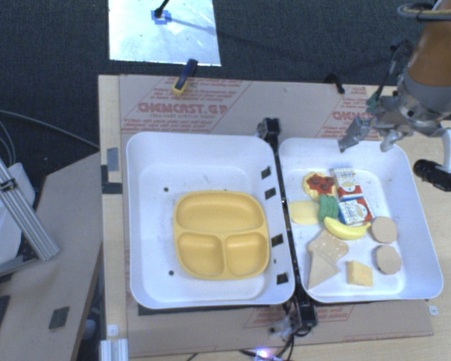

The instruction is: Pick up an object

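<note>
My gripper hangs over the far rim of the right bin, above and behind the toy food. Its two fingers stand apart, open, with nothing between them. In that bin lie a pizza slice, two small cartons, a banana, a green piece, a pale yellow disc, bread slices, a cheese cube and two brown round biscuits. All rest on the bin floor, apart from the gripper.
The left bin holds a yellow divided tray. A black hinge strip runs between the bins. A cardboard sheet lies under both, with a small yellow and blue tool at its far edge. Metal rails stand at the left.
</note>
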You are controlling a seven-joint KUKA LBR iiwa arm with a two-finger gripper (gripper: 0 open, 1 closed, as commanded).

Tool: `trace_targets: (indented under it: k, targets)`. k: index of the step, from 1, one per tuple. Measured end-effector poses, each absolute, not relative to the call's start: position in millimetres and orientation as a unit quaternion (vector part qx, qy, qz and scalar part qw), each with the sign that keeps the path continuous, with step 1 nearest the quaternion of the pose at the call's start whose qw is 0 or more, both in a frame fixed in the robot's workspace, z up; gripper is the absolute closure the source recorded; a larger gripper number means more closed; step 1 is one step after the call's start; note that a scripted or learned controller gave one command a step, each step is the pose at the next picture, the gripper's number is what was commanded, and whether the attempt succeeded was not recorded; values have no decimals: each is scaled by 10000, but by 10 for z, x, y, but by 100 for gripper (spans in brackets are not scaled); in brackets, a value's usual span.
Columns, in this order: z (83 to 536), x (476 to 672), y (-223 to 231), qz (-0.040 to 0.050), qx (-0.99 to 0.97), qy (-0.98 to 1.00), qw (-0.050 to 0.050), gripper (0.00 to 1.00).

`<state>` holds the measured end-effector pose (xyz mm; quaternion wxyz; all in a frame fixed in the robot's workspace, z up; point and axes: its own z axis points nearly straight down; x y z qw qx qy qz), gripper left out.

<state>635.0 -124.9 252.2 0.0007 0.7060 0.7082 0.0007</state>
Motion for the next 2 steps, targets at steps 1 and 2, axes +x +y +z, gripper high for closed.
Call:
trace_targets:
  k: [1, 2]
  targets:
    - [995, 6186, -1147, 36, 7061, 7081, 43, 0]
    - [926, 5584, -1129, 72, 7059, 7081, 132, 0]
